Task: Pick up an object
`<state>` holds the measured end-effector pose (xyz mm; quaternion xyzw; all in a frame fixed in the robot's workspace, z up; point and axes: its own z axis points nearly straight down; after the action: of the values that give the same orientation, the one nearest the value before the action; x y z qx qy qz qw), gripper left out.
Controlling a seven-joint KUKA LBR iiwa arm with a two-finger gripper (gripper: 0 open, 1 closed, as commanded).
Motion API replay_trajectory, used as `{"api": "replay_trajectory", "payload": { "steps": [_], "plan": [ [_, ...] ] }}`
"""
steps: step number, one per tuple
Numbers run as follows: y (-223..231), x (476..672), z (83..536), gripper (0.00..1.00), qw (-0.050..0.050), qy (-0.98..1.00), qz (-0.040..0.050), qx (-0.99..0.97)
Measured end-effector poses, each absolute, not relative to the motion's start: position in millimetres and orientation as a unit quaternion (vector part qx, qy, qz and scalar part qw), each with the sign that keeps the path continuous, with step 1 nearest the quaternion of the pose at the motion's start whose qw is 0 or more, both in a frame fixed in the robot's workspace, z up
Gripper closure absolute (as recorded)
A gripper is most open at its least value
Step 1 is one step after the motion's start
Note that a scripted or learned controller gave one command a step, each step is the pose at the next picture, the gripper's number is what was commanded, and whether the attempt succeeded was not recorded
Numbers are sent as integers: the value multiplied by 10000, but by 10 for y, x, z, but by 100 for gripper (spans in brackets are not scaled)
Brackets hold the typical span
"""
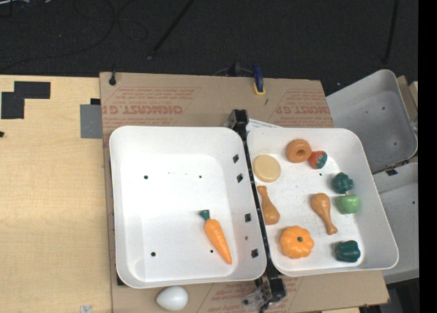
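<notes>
You've got nothing picked yet. An egg (171, 298) sits off the left bin's (136, 147) near edge. A carrot (218, 238) lies at that bin's near right. The pumpkin (296, 242), drumsticks (324, 212) and donut (298, 150) all wait in the right bin (372, 168). I can't tell the gripper's state.

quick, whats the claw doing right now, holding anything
Claw: cannot be told from this camera view. The carrot lies loose in the left bin.
</notes>
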<state>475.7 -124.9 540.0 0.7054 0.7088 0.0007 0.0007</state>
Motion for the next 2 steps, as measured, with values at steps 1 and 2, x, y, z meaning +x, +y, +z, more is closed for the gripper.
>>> {"api": "replay_trajectory", "payload": {
  "steps": [1,2],
  "plan": [
    [-1268,4762,5378,0,-6,7074,-8,7068],
    [-1267,4770,5478,100,-9,7082,-14,7060]
  ]
}}
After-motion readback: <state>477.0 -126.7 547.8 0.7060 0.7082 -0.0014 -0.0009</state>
